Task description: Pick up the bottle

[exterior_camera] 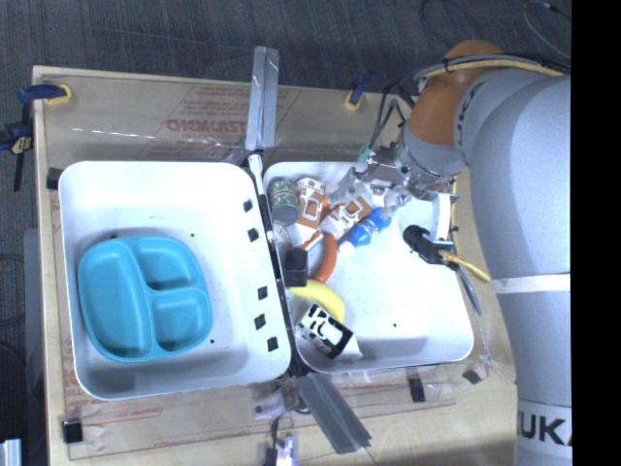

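The bottle (367, 229) is small and blue, and lies tilted near the back of the right bin (427, 309). My gripper (381, 194) reaches in from the right and hangs just above and behind the bottle, close to its upper end. The wrist blocks the view of where the gripper meets the bottle. Nothing shows the bottle lifted off the bin floor.
Beside the bottle lie orange-and-white boxes (312, 204), a green can (282, 200) and an orange curved piece (328, 256). A banana (327, 297) and a black-and-white item (323, 329) sit at the bin's front left. The left bin (87, 183) holds a blue compartment tray (144, 296).
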`<state>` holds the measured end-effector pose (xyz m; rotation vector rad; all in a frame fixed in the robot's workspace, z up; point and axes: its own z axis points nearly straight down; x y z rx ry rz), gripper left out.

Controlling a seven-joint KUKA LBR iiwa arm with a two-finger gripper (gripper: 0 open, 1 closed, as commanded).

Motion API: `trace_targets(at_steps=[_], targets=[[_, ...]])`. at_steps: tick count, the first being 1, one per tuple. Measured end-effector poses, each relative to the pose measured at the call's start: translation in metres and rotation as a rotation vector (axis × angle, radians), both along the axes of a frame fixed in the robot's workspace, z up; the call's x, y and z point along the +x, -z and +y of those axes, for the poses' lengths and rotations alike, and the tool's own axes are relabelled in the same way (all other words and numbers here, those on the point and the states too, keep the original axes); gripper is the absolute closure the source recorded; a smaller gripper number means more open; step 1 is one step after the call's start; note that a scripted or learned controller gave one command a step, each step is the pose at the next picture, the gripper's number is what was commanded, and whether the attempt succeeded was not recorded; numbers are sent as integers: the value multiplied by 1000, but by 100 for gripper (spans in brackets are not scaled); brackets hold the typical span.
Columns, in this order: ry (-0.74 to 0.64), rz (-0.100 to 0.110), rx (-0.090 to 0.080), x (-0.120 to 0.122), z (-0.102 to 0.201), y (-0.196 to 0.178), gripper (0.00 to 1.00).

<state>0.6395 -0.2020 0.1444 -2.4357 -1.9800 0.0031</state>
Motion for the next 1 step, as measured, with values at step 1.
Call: trace_targets(at_steps=[1], targets=[[-120, -6, -4, -45, -3, 51, 0]])
